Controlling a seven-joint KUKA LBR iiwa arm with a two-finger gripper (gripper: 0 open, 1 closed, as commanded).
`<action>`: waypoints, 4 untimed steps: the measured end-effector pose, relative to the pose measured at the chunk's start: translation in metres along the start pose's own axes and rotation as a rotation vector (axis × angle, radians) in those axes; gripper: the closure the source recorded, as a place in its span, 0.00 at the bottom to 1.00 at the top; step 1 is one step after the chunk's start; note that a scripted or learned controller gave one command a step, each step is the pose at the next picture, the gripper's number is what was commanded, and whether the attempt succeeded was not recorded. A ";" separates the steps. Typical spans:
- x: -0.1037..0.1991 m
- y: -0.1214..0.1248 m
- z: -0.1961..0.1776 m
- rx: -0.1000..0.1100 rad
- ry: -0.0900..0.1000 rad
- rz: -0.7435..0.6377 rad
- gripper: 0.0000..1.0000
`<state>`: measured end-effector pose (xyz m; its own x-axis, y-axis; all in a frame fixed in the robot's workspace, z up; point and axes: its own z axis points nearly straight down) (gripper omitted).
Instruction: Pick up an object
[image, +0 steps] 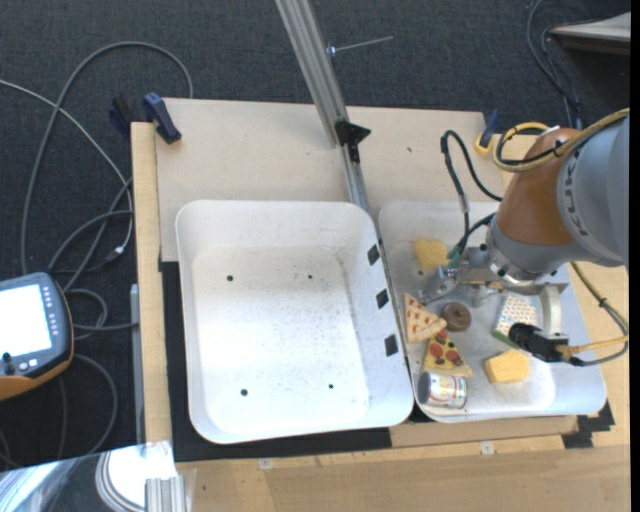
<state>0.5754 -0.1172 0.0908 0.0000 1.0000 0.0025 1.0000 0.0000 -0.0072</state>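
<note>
Pale wood makes up the bench (250, 150), which carries two shallow white bins side by side. The left bin (275, 320) lies well to the left of the hand; the right bin (570, 395) sits under it. The grey arm (600, 190), one orange band above its wrist, reaches in from the right and ends at the hand (470, 285), low over the right bin; whether it is spread or pressed together, I cannot tell. Six small things lie around it. One metal can (443, 390) rests on its side at the near rim, below the hand. Two yellow blocks: one (431, 252) just up-left of the hand, one (508, 368) down-right. Two pizza slices (421, 321) (446, 354) lie down-left. One brown disc (457, 317) sits just below the hand.
</note>
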 end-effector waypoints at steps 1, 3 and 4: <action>0.000 0.002 -0.013 -0.006 0.000 0.000 1.00; -0.001 0.006 -0.142 -0.017 -0.004 -0.002 1.00; -0.001 0.007 -0.156 -0.012 -0.003 -0.002 1.00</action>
<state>0.5836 -0.1183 0.2472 -0.0020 1.0000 -0.0007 1.0000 0.0020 0.0045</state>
